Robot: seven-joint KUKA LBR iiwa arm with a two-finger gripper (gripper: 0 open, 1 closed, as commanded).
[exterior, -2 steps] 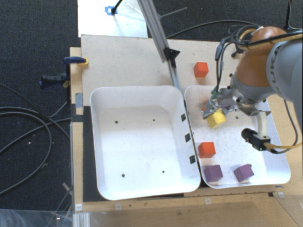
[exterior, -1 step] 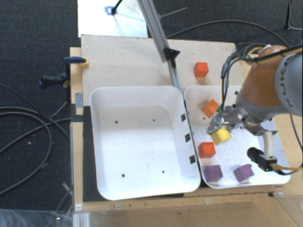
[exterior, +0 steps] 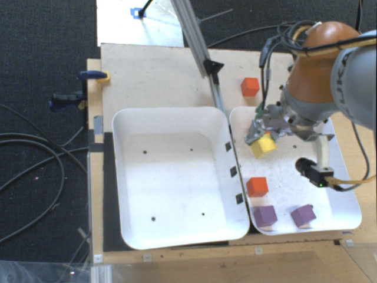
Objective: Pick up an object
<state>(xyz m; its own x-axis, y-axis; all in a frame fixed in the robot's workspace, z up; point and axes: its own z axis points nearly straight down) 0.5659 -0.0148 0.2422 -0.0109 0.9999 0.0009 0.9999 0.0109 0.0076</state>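
My gripper (exterior: 259, 139) hangs over the upper left part of the right bin (exterior: 347, 202). A yellow block (exterior: 263, 145) sits tilted between its metal fingers, and the gripper is shut on it. Further down in the same bin lie an orange cube (exterior: 257, 186) and two purple cubes (exterior: 265, 215) (exterior: 303, 215). The grey arm with its orange band (exterior: 321, 52) reaches in from the upper right.
Another orange cube (exterior: 250, 86) lies on the bench behind the right bin. The left bin (exterior: 126, 158) stands beside the right one. A slanted metal pole (exterior: 194, 34) crosses above the bins' shared edge. A blue clamp (exterior: 88, 75) grips the bench's left edge.
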